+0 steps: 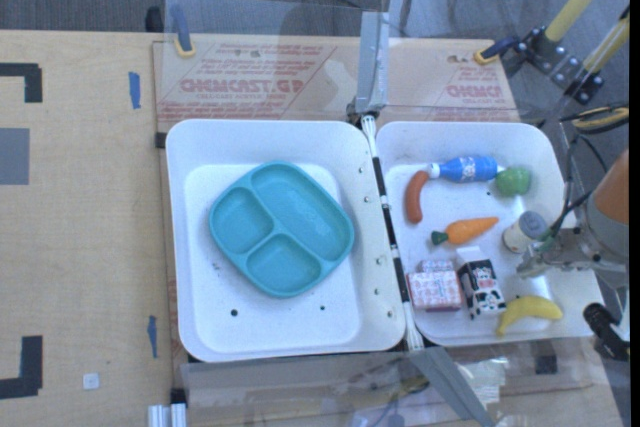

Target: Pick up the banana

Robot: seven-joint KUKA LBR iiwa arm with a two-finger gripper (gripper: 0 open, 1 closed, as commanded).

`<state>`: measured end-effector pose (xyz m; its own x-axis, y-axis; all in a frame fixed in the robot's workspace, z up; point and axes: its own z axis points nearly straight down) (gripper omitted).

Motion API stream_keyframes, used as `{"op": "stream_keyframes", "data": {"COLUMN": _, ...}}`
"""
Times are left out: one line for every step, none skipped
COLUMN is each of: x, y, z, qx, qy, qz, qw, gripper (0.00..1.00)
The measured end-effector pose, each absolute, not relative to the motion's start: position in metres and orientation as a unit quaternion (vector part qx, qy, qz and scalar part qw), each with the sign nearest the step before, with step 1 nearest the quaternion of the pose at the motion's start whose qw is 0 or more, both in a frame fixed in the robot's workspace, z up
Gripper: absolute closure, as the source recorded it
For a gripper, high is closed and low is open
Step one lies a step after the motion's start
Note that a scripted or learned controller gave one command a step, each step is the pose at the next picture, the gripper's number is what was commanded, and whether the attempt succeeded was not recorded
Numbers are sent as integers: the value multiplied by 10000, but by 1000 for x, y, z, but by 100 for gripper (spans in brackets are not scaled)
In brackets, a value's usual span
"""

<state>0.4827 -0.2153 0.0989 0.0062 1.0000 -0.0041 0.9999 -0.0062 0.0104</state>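
The yellow banana [530,312] lies in the front right corner of the right bin [400,150], curved and flat on the floor. My gripper [543,259] hangs at the bin's right side, just behind the banana and apart from it. Nothing shows held in it. The grey arm comes in from the right edge.
In the right bin lie a blue bottle [467,168], a green fruit [513,180], a red sausage [414,196], a carrot [465,231], a small jar [527,228], a pink box [436,287] and a black-and-white carton [481,287] beside the banana. A teal divided plate [282,227] sits in the left bin.
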Motion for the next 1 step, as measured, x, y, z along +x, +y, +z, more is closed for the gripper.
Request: {"op": "stream_keyframes", "data": {"x": 483, "y": -213, "z": 99, "qx": 7086, "qy": 7056, "qz": 31, "qw": 29, "gripper": 0}}
